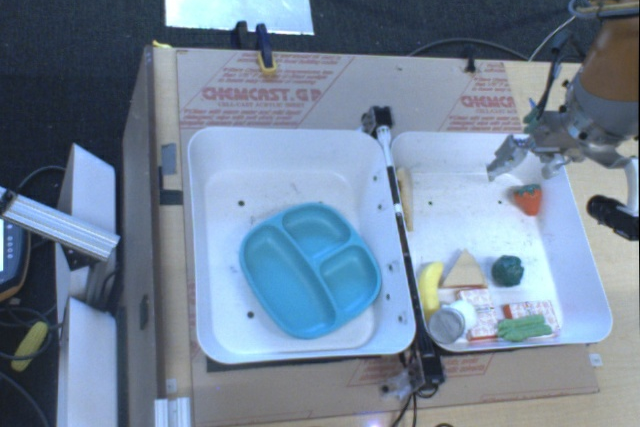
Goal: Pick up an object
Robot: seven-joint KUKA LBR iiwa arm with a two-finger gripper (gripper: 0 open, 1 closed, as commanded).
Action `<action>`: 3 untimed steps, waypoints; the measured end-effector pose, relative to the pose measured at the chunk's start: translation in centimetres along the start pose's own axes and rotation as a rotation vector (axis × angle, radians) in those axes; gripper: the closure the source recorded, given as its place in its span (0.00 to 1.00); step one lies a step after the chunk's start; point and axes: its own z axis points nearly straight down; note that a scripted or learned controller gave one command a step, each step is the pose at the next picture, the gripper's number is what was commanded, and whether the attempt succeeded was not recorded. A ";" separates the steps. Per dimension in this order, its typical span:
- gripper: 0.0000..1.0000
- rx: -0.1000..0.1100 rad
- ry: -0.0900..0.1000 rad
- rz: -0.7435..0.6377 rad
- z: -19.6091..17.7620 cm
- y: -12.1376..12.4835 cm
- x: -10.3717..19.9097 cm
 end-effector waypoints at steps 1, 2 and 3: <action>0.00 0.003 0.000 0.002 10.4 -2.8 -4.5; 0.00 0.001 0.000 0.002 14.5 -6.8 -5.5; 0.00 0.001 0.000 0.002 14.5 -11.1 -3.0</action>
